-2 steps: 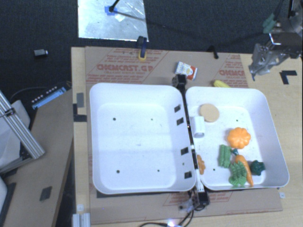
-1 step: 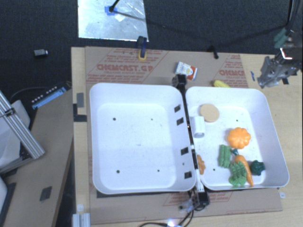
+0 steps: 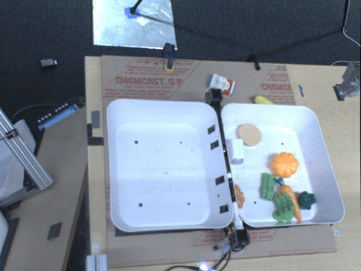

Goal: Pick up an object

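Note:
The right bin [image 3: 324, 151] holds several small toys. A tan round disc [image 3: 249, 134] lies near its back left, with a white cylinder [image 3: 236, 151] just in front of it. An orange pumpkin [image 3: 284, 164] sits mid-bin. In the front part are a green pod-like piece [image 3: 267, 186], an orange carrot [image 3: 291, 199], a leafy green piece [image 3: 282, 209] and a dark green piece [image 3: 307, 199]. A small orange piece [image 3: 239, 195] rests against the bin's left wall.
The left bin [image 3: 113, 151] stands beside the right one, joined by a black hinge strip [image 3: 224, 157]. Behind the bins lie a yellow banana toy [image 3: 263, 100] and a red-and-white box [image 3: 221, 83]. A grey fixture [image 3: 347, 84] sits at the right edge.

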`<state>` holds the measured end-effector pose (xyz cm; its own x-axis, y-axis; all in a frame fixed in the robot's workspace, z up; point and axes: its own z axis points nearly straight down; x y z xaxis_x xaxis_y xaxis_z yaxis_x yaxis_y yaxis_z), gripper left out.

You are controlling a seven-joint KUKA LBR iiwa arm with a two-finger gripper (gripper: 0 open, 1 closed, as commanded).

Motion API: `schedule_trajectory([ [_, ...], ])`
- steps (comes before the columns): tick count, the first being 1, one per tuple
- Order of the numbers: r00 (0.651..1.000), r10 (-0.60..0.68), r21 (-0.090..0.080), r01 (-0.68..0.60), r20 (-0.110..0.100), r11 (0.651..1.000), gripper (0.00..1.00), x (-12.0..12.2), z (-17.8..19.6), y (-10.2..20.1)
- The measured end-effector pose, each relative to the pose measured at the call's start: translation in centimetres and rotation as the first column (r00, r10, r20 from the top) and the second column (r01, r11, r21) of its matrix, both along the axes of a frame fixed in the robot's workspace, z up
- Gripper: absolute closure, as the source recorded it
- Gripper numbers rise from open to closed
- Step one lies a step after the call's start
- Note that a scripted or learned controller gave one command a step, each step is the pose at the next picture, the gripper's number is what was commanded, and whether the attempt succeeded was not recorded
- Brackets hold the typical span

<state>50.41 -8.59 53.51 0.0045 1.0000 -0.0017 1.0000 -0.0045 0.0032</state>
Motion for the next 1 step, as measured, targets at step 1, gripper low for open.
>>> schedule_trajectory([
  [1,1.0,0.005,0.001,-0.005,0.0,1.0,1.0,-1.79,0.02,-1.29],
])
